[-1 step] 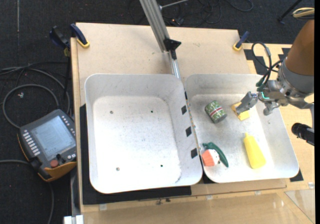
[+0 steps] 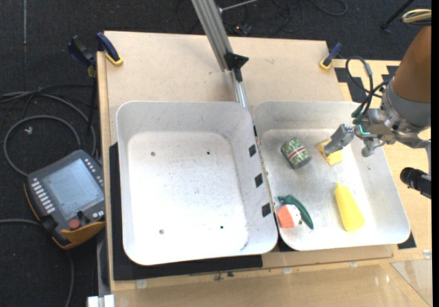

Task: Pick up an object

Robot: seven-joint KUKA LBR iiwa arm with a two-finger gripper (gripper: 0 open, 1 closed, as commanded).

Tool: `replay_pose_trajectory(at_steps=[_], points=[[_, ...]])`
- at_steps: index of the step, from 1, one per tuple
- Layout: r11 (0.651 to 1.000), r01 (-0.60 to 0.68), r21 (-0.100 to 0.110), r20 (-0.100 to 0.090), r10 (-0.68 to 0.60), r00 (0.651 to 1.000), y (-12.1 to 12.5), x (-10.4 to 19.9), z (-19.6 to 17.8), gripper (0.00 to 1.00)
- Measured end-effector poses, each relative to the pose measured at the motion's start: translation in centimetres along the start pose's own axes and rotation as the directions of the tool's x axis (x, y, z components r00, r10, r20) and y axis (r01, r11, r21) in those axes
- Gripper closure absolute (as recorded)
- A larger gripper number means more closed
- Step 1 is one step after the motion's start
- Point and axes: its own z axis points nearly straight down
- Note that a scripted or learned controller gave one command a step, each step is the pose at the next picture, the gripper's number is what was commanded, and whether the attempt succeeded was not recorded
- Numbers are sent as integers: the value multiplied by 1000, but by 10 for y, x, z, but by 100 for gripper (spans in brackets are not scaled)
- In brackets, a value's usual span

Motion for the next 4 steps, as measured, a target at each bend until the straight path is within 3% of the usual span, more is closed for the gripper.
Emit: replay_pose_trajectory(at_steps=[3, 4], points=[[1000, -2, 0, 0, 2, 1000, -3, 2, 145, 0], [1000, -1, -3, 0, 1, 1000, -2, 2, 132, 100]])
